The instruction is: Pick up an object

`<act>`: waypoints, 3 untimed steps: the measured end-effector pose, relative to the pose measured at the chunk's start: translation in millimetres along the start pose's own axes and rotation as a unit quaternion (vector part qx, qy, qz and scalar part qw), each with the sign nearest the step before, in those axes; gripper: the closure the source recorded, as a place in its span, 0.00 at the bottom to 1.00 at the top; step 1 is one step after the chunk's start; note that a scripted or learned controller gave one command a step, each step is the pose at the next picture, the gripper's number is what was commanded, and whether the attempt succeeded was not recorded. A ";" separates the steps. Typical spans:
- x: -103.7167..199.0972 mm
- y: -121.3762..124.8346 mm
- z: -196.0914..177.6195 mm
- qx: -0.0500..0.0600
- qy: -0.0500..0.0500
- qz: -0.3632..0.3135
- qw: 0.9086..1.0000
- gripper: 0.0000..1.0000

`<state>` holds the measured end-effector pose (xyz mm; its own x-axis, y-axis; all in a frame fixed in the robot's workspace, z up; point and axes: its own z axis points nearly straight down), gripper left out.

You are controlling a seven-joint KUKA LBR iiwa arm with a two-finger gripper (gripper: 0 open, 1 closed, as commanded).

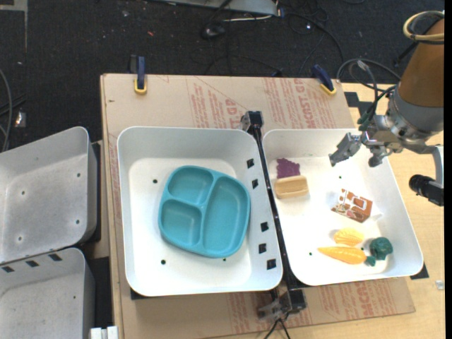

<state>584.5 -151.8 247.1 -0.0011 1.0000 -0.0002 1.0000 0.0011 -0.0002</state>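
I am seeing the claw (359,152) hovering over the upper right part of the right bin (403,210), its fingers spread and pinching nothing. Below it are lying a purple piece (287,167) touching a tan block (291,186), a brown-and-white packet (352,205), and two yellow-orange pieces (344,246) beside a green piece (381,247). A teal divided plate (205,211) is sitting in the left bin (134,210) on the tabletop (198,99).
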 end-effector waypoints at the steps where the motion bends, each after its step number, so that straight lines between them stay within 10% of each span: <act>1: -2.4 -2.4 63.7 0.003 0.000 0.001 1.000 0.00; 3: -0.7 -3.0 136.1 -0.006 -0.003 0.001 1.000 0.00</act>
<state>581.4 -152.5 111.0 0.0010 1.0000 -0.0054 0.9999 -0.0009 0.0116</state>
